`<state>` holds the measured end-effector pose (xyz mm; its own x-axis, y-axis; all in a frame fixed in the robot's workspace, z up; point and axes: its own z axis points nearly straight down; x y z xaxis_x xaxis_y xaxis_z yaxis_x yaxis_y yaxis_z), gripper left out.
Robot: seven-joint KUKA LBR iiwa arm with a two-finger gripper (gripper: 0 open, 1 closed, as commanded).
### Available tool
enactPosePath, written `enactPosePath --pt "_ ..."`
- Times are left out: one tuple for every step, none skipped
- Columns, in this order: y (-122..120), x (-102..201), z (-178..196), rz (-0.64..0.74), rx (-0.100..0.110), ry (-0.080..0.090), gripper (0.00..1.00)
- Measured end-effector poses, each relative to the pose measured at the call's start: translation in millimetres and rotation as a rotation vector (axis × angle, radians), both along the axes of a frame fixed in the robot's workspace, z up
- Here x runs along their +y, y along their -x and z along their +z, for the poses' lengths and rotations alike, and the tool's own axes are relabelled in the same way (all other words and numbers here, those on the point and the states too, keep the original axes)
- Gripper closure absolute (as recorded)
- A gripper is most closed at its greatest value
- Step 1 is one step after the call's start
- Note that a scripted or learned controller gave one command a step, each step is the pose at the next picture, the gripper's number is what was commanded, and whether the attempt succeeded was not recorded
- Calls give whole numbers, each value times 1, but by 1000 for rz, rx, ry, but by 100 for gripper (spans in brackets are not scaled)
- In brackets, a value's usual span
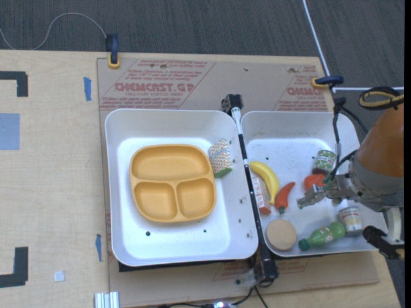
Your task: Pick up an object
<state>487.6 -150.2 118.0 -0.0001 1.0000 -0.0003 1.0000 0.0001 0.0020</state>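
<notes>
With its jaws narrow and holding nothing, the gripper (309, 199) hovers at three o'clock of the slim red plastic chilli pepper (284, 196), which may roll against the yellow plastic banana (267, 179) if nudged.

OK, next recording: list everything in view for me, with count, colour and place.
bins: 2, white, side by side on the bench
divided plate: 1, yellow-orange, left bin
patterned wrapper: 1, pale with green, left bin by the plate's right edge
banana: 1, yellow, right bin
chilli pepper: 1, red, beside the banana
round disc: 1, tan, right bin front
bottle: 1, green, right bin front
small can: 1, green label, right bin
clamps: 2, blue-yellow, cardboard's far edge
arm: 1, orange band, right
gripper: 1, grey, over right bin
</notes>
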Motion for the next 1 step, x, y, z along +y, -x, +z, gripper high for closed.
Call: enactPosePath --pt "5 55 -28 -5 -11 8 0"
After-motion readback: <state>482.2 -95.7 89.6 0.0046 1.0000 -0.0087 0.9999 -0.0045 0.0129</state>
